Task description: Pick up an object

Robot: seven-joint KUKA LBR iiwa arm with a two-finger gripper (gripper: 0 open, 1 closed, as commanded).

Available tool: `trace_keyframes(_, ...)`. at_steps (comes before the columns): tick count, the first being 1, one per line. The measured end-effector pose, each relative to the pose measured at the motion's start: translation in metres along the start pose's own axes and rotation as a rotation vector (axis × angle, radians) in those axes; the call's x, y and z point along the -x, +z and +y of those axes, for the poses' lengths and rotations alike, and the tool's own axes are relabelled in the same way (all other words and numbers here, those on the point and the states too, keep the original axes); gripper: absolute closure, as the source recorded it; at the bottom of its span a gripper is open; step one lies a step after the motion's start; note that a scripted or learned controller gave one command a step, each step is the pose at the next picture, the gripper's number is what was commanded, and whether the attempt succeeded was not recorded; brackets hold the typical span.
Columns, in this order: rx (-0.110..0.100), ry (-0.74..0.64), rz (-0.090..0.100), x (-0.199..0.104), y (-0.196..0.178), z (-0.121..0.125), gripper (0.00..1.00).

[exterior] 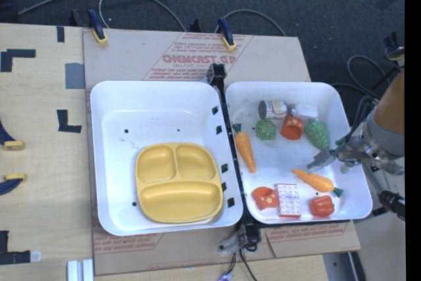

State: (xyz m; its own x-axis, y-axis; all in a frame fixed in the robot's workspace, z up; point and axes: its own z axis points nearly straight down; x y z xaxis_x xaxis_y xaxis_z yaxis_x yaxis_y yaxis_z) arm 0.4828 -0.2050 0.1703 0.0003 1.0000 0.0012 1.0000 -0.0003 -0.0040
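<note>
The right bin (342, 108) holds several toy foods. An orange carrot (245, 150) lies by the divider, and a second carrot (314, 179) lies near the front right. Further back are a green broccoli (266, 129), a small can (273, 108), an orange-red pepper (292, 127) and a green vegetable (318, 133). Along the front lie a red tomato (263, 197), a red-and-white box (287, 199) and a red pepper (321, 205). My gripper (327, 156) reaches in over the right rim. It hangs just above the second carrot and beside the green vegetable, and I see nothing held in it.
The left bin (105, 108) holds a yellow divided plate (177, 182). A black clip (216, 72) sits where the bins meet at the back. Cables run over the dark floor behind the bench, and blue-and-yellow clamps (97, 25) pin the cardboard sheet.
</note>
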Motion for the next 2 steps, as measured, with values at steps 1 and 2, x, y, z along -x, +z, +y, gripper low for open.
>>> trace_keyframes(1,0.008,-0.001,-0.003,-0.032,0.084,0.003,0.0)
trace_keyframes(2,0.005,-0.003,-0.002,-0.05,0.047,0.096,0.0)
